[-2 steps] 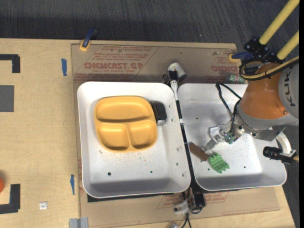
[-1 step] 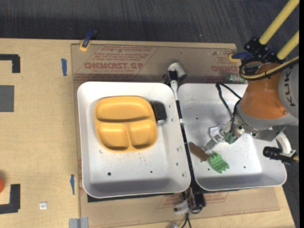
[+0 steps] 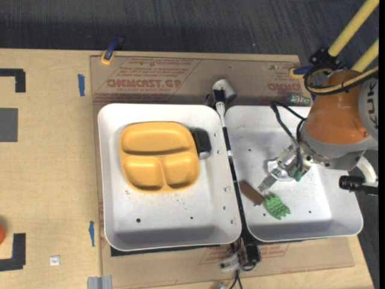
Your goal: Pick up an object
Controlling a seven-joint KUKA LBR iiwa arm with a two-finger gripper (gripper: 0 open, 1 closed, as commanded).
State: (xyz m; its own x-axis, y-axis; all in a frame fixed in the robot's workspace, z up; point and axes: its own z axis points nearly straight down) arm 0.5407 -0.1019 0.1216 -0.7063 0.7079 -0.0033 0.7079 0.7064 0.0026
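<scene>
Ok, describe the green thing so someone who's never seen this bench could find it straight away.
Start at the right bin, the one the arm reaches into. Look toward its front edge, just below the gripper: the green toy lies flat on the floor there. The brown piece beside it is dark and flat; the toy is bright green with a bumpy outline.

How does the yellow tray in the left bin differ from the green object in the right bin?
The yellow tray is much larger than the green object. The yellow tray is smooth, rounded and split into three compartments, while the green object looks ridged and jagged. The yellow tray lies far from the gripper, and the green object sits just below it. Both rest flat on a white bin floor.
</scene>
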